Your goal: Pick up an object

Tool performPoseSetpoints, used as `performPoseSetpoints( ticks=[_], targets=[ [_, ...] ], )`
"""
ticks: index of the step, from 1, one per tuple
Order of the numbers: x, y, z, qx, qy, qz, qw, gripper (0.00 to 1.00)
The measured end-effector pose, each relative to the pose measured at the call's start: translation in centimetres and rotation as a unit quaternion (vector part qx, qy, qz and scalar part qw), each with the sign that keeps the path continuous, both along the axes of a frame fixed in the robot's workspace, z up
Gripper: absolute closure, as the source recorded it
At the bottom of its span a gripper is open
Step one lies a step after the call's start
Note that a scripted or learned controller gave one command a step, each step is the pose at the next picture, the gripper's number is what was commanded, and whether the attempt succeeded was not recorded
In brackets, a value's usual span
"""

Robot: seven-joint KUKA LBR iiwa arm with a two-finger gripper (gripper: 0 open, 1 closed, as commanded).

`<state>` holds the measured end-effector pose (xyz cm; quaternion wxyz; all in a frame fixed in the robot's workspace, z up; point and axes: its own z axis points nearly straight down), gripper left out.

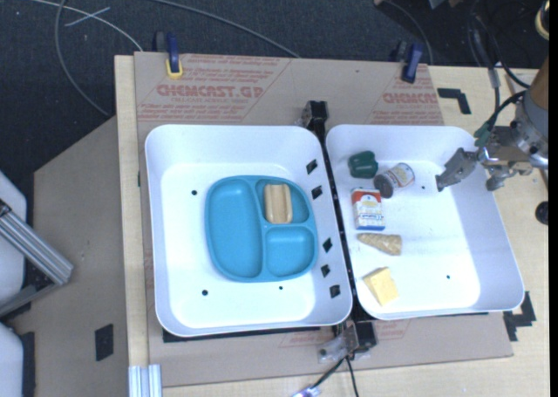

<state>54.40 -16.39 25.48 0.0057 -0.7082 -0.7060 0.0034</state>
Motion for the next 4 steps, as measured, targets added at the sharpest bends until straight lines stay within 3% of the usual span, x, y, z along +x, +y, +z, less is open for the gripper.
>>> performPoseSetpoints(
  ticks=[1,4],
  targets=[
    [0.2,0.0,0.6,-0.0014,-0.006,0.002,1.0,0.0],
    [0.2,1.5,-17.0,0.0,-0.003,0.002,1.0,0.0]
  ],
)
